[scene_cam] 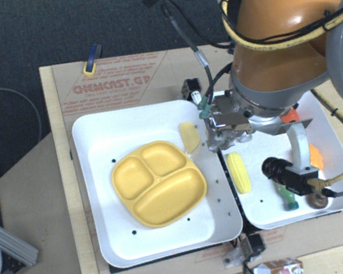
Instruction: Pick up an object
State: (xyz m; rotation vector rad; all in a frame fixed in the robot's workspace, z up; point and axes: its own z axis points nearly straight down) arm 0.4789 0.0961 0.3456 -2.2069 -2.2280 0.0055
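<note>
My gripper [225, 139] hangs low over the divider between the two bins, at the right bin's near-left corner, under the large orange wrist band. Just below it a yellow corn cob [238, 173] lies lengthwise in the right bin [267, 209]. A pale yellow slice [189, 136] rests in the left bin [94, 177], just left of the gripper. A yellow divided plate [159, 182] fills the middle of the left bin. I see nothing held in the gripper.
In the right bin, a green object [289, 201] lies toward the front, an orange piece [316, 156] toward the right, and a red-orange piece [290, 117] sits under the wrist. The arm hides much of the right bin's back.
</note>
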